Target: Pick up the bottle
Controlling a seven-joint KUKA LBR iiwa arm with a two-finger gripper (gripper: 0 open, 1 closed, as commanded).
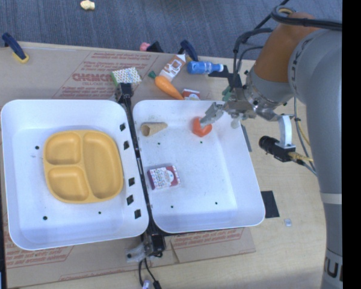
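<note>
Cardboard sheet (78, 77) under white bins (12, 161) | grey carpet (168, 11) behind | bottle (203, 68) on cardboard

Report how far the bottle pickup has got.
Done: nothing visible yet; the bottle lies on the cardboard beyond the bins, beside the carrot, untouched. In hand: the gripper hangs over the right bin, close by the small orange piece; nothing shows between its fingers. Left: reaching the bottle, grasping it and lifting.
</note>
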